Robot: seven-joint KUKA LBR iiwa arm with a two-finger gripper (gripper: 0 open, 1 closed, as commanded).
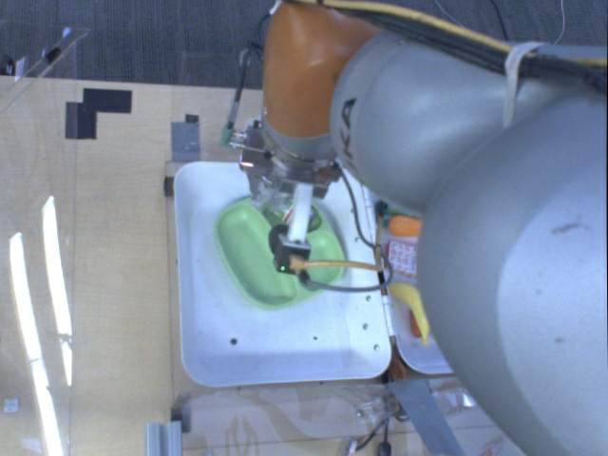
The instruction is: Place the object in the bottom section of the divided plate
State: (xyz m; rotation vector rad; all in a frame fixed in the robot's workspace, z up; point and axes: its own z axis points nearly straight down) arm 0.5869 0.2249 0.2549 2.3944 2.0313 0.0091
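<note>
A light green divided plate (249,259) lies in the left white bin (218,350), toward its upper middle. My gripper (276,203) hangs directly over the plate's upper right part, under the orange band of the arm. The wrist and its fittings hide the plate's right side and whatever may be under the gripper. I cannot make out any object held there.
The right bin (418,357) is mostly hidden by the arm; a yellow banana (412,308), an orange item (406,225) and a red-printed packet (403,256) show along its left edge. The left bin's floor shows bare white below and left of the plate.
</note>
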